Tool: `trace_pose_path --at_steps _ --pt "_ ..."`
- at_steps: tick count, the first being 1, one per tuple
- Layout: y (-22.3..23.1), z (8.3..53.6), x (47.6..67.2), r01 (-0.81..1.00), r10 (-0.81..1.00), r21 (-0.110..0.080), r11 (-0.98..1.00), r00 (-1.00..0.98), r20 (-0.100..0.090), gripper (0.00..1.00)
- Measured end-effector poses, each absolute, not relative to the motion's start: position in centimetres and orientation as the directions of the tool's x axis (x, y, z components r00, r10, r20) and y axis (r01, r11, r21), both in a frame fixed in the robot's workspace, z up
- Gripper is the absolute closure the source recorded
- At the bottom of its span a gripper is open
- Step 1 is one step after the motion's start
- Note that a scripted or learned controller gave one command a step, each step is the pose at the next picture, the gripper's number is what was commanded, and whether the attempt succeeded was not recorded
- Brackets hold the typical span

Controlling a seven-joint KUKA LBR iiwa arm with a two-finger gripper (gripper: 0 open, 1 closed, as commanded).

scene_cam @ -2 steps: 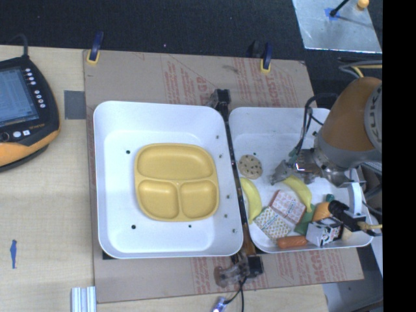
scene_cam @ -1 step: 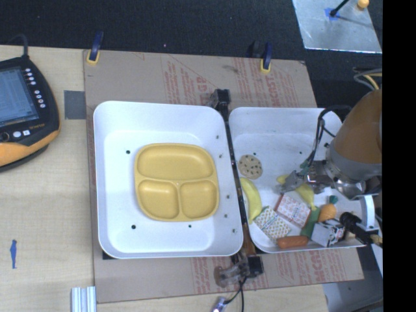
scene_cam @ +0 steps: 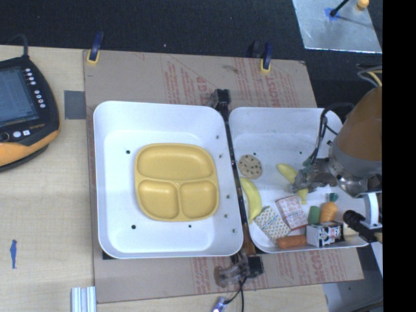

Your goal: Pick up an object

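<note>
Here the arm (scene_cam: pixel 361 135) is down over the right bin (scene_cam: pixel 273 119), so the reach-in step of the pick looks to be in hand; the gripper (scene_cam: pixel 311 179) sits low amid the clutter, just beside a small yellow piece (scene_cam: pixel 286 171), but whether it is released or clenched I cannot tell, and nothing is plainly held. The candidate objects all lie in that right bin: a curved, smooth banana (scene_cam: pixel 251 197) against the left wall; a flat round cookie (scene_cam: pixel 249 166) with dark specks; two flat printed packets (scene_cam: pixel 281 215), likely thin and hard to pinch; an orange carrot-like piece (scene_cam: pixel 328 211); a reddish sausage shape (scene_cam: pixel 290 242) near the front rim; a small boxy carton (scene_cam: pixel 323 233). The left bin (scene_cam: pixel 110 174) holds a glossy yellow divided plate (scene_cam: pixel 176 180) with three compartments. The next move likely calls for settling squarely on one rounded toy and closing firmly.
</note>
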State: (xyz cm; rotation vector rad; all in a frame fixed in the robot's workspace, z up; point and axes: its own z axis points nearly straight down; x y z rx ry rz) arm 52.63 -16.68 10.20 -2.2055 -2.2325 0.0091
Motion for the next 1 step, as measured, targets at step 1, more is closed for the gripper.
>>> trace_pose_path --at_steps 1 --pt "-11.88 10.29 53.74 1.0 1.0 -0.004 0.009 -0.009 0.0 1.0"
